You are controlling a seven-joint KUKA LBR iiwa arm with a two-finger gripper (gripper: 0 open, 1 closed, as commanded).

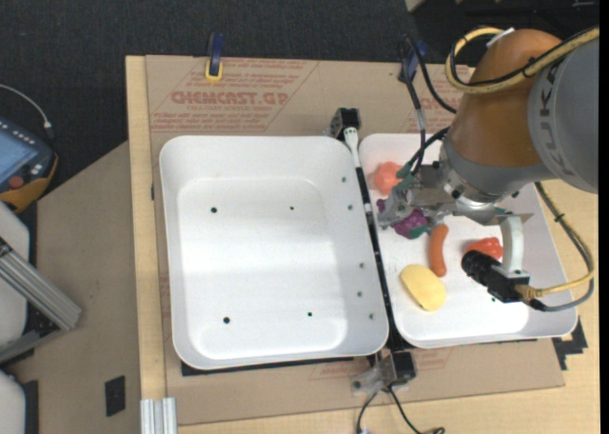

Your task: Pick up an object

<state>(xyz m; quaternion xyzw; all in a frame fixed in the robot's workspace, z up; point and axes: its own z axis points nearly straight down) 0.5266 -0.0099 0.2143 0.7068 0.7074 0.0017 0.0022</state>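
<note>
i see a brown cardboard-covered surface (238,89) carrying two shallow white bins. my hand (404,208) sits low in the right white bin (476,327), right at a small purple lumpy object (413,224); i cannot tell its grip state. near it lie a pale orange round piece (385,175), an orange sausage-shaped piece (437,248) and a yellow rounded lump (422,287). the left white bin (262,251) lies beside.

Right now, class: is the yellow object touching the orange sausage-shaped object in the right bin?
Apart. The camera view shows a strip of white bin floor between the yellow object and the lower end of the orange sausage-shaped object.
</note>
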